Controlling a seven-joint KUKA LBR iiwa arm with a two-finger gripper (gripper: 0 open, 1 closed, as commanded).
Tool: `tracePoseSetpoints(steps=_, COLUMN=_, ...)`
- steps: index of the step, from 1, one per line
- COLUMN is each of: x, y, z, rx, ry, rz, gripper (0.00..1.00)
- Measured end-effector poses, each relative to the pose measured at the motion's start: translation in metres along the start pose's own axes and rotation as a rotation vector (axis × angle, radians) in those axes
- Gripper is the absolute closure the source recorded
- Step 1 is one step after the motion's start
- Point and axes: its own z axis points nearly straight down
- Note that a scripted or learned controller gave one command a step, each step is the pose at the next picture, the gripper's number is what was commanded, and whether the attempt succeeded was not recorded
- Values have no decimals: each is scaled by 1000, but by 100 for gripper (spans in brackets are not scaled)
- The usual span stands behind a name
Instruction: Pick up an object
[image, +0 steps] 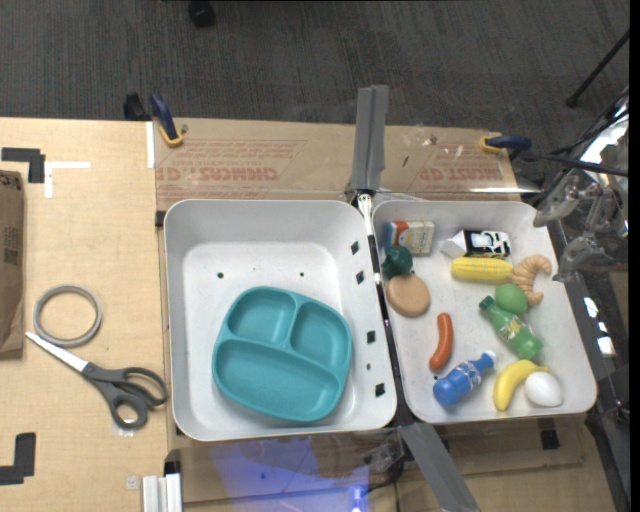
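Note:
The right bin (572, 310) holds several toy items: a small carton (416, 237), a black and white pack (486, 242), a corn cob (482, 268), a croissant (535, 270), a tan bread roll (408, 295), a red sausage (441, 341), a green bottle (514, 328), a blue bottle (463, 380), a banana (511, 383) and a white egg (544, 389). My gripper (583, 225) hangs outside the bin's right rim, near its far corner, away from all of them. Nothing shows between its metal parts.
A teal divided plate (283, 352) lies in the left bin (190, 250). Scissors (100, 378) and a tape roll (68, 313) rest on the wooden bench at the left. Clamps (165, 118) hold cardboard behind the bins.

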Motion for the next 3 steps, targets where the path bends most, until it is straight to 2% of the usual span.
tracePoseSetpoints(steps=1, x=13, y=-1, z=140, rx=0, ry=-1, rz=-90, gripper=0)
tracePoseSetpoints(steps=2, x=69, y=40, z=171, rx=-1, ry=1, rz=-32, gripper=0)
tracePoseSetpoints(steps=3, x=61, y=91, z=171, rx=-1, ry=1, rz=26, gripper=0)
